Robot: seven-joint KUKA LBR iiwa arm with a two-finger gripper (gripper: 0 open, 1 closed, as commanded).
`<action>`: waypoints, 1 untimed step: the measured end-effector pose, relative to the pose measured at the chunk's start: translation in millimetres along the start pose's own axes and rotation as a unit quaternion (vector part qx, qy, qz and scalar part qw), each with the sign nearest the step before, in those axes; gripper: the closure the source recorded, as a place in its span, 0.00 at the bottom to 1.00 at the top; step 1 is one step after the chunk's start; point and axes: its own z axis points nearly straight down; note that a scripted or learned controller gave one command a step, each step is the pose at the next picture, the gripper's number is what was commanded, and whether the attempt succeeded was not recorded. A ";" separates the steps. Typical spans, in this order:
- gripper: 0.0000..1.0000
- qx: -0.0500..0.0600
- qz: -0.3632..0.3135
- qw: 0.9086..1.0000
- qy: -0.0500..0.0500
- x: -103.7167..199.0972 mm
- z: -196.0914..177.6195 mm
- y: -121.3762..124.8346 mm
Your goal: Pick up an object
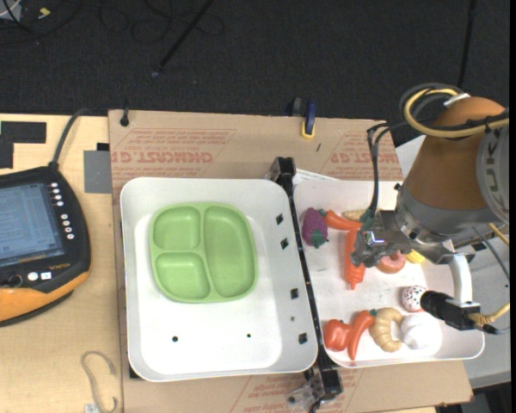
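The claw (367,246), whose state cannot be told, is being positioned low in the right bin (327,304) just over an orange carrot (353,263), so the reach step is judged underway, with closing and lifting being called for next.

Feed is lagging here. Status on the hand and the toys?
Hand low in right bin, among toys. Orange carrot right beside it; grip unconfirmed. Purple eggplant close left, crowding. Green tray alone in left bin.
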 end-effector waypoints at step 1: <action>1.00 -0.001 -0.001 1.000 0.000 8.9 -7.6 1.1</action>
